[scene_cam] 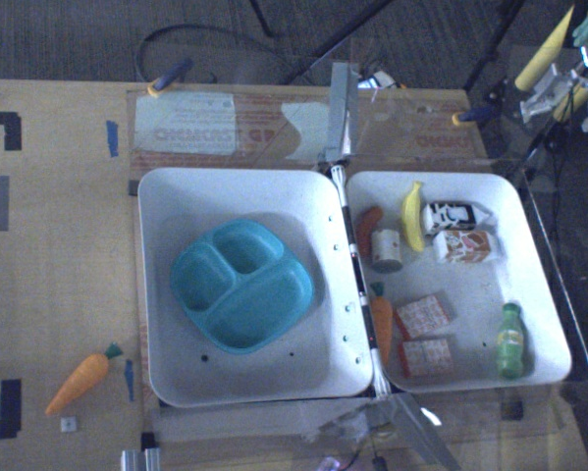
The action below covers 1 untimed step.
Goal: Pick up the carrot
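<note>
Tan board covers the bench, marked with black corner tape and scraps of blue tape, and two shallow white bins sit side by side on it. One carrot lies in the right bin, pressed lengthwise against the wall it shares with the left bin, its green top toward the far end and its tip toward the near corner. A cracker pack lies just beside it, a second pack is near its tip, and a small can stands beyond its top. A second carrot lies on the bare board outside the bins, at the near left, well apart from everything else. The left bin holds a teal divided plate. At the far right edge a pale grey and yellow mechanism looks to be the gripper, high above the bench and well away from both carrots; whether it is spread or pressed together I cannot tell at this size. Both carrots look like toy food, so I judge them light, stiff and fairly smooth, with a taper that could let them squirt out of a pinch near the tip. The thick part just below the green top seems the safest hold, taken across the width. For the carrot in the bin, the wall leaves little room on one side, which could spoil the grasp.
</note>
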Tool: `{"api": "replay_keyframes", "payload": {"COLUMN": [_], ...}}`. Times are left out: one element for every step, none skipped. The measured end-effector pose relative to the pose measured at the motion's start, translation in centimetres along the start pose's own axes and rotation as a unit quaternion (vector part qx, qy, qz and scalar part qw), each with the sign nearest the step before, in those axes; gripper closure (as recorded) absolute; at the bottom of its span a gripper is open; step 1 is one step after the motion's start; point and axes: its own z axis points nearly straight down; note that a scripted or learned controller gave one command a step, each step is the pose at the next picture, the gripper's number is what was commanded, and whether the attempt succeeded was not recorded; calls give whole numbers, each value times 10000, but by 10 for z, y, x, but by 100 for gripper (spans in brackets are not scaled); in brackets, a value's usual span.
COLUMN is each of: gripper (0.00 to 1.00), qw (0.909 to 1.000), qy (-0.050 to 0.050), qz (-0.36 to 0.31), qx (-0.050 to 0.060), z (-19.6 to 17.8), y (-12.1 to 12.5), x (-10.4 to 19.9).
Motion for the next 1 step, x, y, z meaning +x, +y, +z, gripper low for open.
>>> {"api": "replay_keyframes", "payload": {"gripper": [0], "qw": [9993], "qy": [5], "qz": [381], "qx": [18], "z": [-3], "y": [-85], "x": [-8]}}
